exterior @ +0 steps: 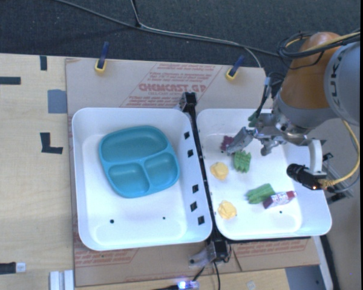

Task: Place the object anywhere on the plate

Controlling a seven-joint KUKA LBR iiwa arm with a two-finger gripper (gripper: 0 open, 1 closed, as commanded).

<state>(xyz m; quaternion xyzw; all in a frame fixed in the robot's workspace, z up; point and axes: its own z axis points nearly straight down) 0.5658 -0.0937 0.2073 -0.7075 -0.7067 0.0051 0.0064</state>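
Camera view: tool low over the right bin's far side

The tool [254, 139] hangs over the far part of the right bin [308, 225], its fingers spread apart with nothing between them. A dark purple piece [228, 142] lies just beside its left fingertip, and a green leafy piece [242, 161] sits just below. Nearer the bin's middle divider are two yellow pieces [219, 170] [227, 209]; a green piece [260, 193] touches a small purple-and-red item [279, 199] toward the near right. The blue plate [138, 160] rests in the left bin [88, 222], with bare white floor along that bin's near edge.
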